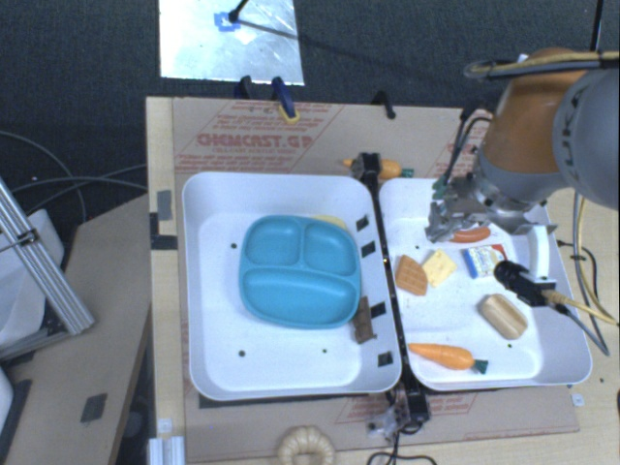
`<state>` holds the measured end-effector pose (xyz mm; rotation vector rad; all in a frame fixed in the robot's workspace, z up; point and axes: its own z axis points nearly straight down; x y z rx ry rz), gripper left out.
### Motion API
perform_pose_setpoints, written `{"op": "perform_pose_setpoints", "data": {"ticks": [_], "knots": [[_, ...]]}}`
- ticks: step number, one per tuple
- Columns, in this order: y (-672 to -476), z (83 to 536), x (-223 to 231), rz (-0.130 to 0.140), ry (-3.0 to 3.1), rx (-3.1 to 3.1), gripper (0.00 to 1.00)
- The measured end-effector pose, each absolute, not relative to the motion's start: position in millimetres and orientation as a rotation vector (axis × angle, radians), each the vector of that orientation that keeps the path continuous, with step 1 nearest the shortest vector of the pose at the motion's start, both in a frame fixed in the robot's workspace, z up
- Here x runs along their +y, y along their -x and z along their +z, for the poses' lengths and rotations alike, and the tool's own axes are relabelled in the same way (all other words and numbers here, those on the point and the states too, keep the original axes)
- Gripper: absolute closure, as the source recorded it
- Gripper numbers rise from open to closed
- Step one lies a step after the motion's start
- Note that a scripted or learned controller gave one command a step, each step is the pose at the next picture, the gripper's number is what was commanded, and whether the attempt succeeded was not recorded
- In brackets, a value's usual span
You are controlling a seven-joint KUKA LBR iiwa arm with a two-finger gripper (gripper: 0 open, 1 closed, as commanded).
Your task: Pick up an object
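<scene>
My gripper (447,223) hangs low over the back left part of the right bin (557,356). A red sausage (473,232) lies just to its right, very close to it. In front of it sit a yellow cheese wedge (440,265) and a brown waffle piece (411,275). A blue, white and red packet (481,260) lies to the right of the cheese. Nearer the front are a tan bread roll (503,316) and an orange carrot (444,356). I see nothing held in the gripper.
The left bin (208,289) holds a blue divided tray (299,270), with a yellow piece (332,222) behind it and a small brown piece (364,324) by the divider. An orange object (388,170) lies behind the bins. The arm's black cable fitting (518,281) overhangs the right bin.
</scene>
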<state>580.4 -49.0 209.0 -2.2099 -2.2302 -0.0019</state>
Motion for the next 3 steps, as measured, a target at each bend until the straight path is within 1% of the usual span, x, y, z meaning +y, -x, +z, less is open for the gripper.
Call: {"op": "perform_pose_setpoints", "data": {"ticks": [1, 2, 3], "knots": [[-579.0, 235.0, -11.7, -0.007, 2.212, -2.233, 1.0], [-576.9, 221.6, -25.1, 0.0, 2.222, -2.222, 1.0], [-578.2, 234.3, -12.9, -0.004, 2.216, -2.229, 1.0]]}}
